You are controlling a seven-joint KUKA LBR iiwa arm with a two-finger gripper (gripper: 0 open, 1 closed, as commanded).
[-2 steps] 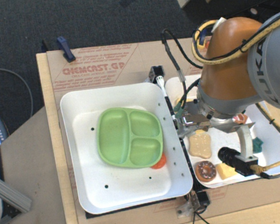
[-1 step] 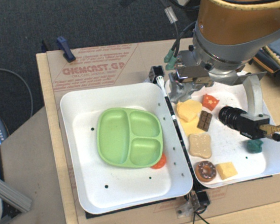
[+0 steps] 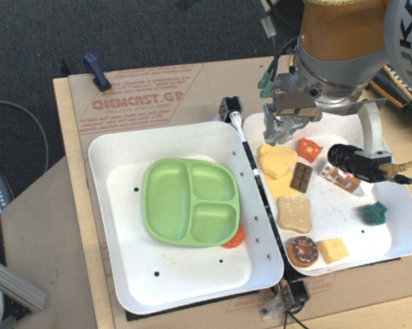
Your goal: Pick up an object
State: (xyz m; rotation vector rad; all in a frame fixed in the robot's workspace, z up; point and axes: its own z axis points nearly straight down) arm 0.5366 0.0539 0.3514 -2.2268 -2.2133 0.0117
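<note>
Cardboard (image 3: 136,94) lay beneath both bins. I hung my gripper (image 3: 285,128) low over the right bin (image 3: 403,235), above the yellow cheese block (image 3: 278,162) among crowded toy foods; whether my pincer was wide or narrow, I couldn't tell.

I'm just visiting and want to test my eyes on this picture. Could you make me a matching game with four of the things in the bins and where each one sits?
Things:
1. green divided plate
2. doughnut
3. dark green piece
4. red block

Places:
A. near the front edge of the right bin, beside a yellow cube
B. close under the gripper, towards the back of the right bin
C. in the left bin
D. by the right-hand side of the right bin, apart from the other pieces

Pairs: 1-C, 2-A, 3-D, 4-B
</note>
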